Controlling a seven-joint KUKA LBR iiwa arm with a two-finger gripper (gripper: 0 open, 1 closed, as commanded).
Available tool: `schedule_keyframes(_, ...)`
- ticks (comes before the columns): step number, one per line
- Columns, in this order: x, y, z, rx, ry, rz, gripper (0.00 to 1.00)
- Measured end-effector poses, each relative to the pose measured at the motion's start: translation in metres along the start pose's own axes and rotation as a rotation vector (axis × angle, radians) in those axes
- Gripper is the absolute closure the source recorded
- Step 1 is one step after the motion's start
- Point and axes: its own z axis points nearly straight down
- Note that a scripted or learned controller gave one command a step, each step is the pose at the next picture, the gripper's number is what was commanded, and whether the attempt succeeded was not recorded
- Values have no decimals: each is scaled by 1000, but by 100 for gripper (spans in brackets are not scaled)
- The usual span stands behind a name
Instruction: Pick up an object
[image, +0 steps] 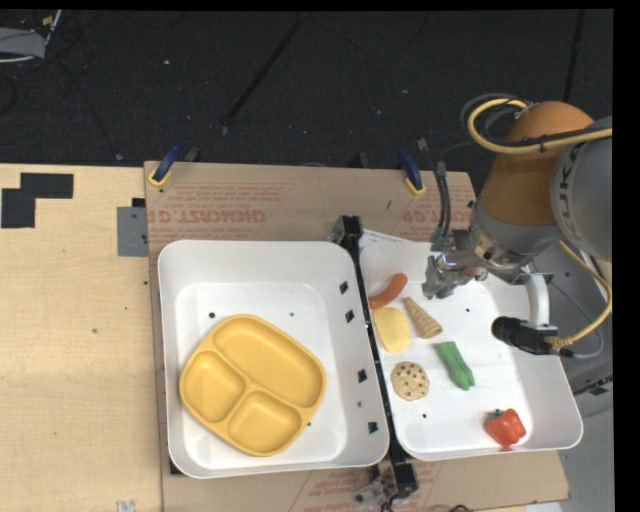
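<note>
Gripper (441, 283) sits low over the right bin (560, 395), in its far-left part, with the arm (590, 200) reaching in from the right and the orange band (525, 175) above the wrist. Open or closed: cannot tell, the tip is just a small metallic cluster seen from above

Pickable objects all lie on the right bin floor:
- orange-red sausage (388, 291), slanted, just left of the gripper and close to the divide between bins
- waffle cone (423, 318), slanted, just on the camera side of the gripper; touching or not, cannot tell
- pale yellow chunk (392, 330) just left of the cone, contact between them unclear
- round cookie (409, 380) with dark chips, nearer the camera than the yellow chunk, apart from it
- green piece (456, 364), elongated and slanted, right of the cookie, not touching
- red pepper-like piece (506, 427) near the bin's near-right corner, well apart from the rest

Left bin (170, 300) holds a yellow three-compartment plate (250, 345), lying flat and turned at an angle, toward the near side. Both bins rest side by side on brown cardboard (250, 205). Two blue clamps (412, 172) grip the cardboard's far edge. Light wooden bench top (70, 350) runs to the left of the bins
</note>
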Motion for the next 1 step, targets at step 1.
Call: schedule_keyframes(1, 47, -11, 1, 0, 0, 1, 100)
